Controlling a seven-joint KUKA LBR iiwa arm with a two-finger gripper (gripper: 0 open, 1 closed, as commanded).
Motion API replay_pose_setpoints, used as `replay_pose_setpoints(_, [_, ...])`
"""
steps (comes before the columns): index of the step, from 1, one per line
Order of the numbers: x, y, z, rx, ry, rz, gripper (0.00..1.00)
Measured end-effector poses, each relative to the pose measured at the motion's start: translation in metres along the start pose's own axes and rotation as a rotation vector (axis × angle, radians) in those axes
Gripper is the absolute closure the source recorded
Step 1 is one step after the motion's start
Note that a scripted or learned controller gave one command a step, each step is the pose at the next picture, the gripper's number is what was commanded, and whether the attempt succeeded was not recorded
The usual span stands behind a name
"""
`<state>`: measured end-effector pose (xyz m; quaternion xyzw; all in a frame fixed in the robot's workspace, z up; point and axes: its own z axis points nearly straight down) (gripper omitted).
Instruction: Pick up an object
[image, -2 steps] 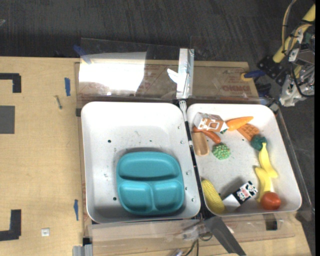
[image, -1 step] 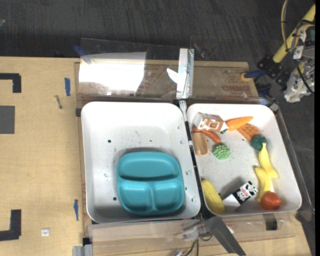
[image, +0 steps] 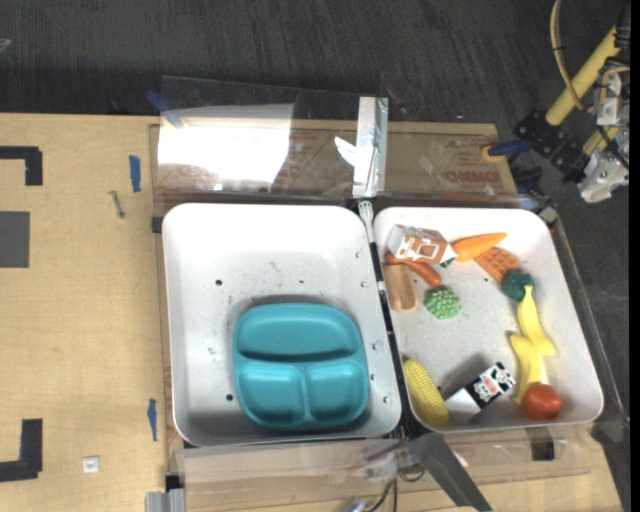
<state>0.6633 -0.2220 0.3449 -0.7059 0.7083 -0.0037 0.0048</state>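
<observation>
Robot hardware at the far right is cut off by the picture's edge, and its form cannot be told. The print on the small carton and on the black-and-white box is too small to be read. A grey strip is cropped at the near edge.

No legible text. Faint reddish lettering on the clear panel behind the right bin's far edge is too blurred to read; carton print unreadable.
</observation>
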Motion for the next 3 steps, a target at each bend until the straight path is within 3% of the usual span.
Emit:
replay_pose_setpoints(1, [-0.001,0.002,0.053,-0.012,-0.006,-0.342,1.00])
replay_pose_setpoints(2, [-0.006,-0.005,0.001,-0.001,0.000,-0.451,1.00])
replay_pose_setpoints(3, [-0.017,-0.004,0.039,-0.011,-0.008,-0.830,1.00])
